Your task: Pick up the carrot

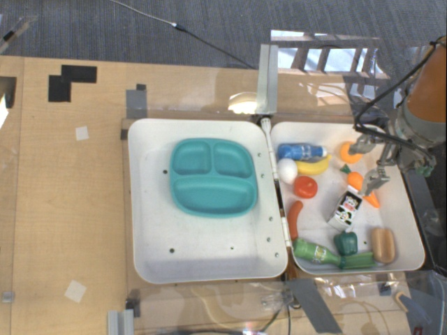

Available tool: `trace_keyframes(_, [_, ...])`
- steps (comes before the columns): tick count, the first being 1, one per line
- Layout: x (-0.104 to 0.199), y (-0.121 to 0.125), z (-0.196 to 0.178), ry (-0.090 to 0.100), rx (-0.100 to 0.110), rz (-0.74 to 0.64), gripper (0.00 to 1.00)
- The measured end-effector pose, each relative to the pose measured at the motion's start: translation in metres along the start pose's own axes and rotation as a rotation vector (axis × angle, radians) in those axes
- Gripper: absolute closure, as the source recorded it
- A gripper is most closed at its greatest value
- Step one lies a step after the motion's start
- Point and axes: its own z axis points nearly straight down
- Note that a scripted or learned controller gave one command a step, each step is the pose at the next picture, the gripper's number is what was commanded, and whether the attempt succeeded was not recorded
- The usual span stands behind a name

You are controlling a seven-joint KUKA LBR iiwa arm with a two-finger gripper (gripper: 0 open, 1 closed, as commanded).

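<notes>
The carrot (357, 181) is a small orange piece lying in the right bin (412, 218), near its right-hand middle, with its tip pointing toward the bin's right wall. My gripper (371, 161) hangs just above it, open. One finger (362, 145) sits by an orange wedge (348, 152), while the other finger (379, 176) covers the carrot's middle. Nothing is held between the fingers.
Crowded around the carrot are a black-and-white carton (345, 209), a red tomato (305, 186), a banana (314, 165), a blue bottle (300, 151), a white egg (287, 169), a green pepper (346, 243) and a bread roll (383, 245). The left bin (150, 243) holds a teal divided plate (213, 176).
</notes>
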Motion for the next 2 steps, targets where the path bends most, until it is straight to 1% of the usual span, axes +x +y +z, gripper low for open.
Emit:
trace_keyframes(1, [-0.05, -0.025, 0.098, -0.008, 0.002, 0.004, 0.0])
trace_keyframes(2, [0.025, -0.025, 0.098, -0.004, 0.001, 0.144, 0.0])
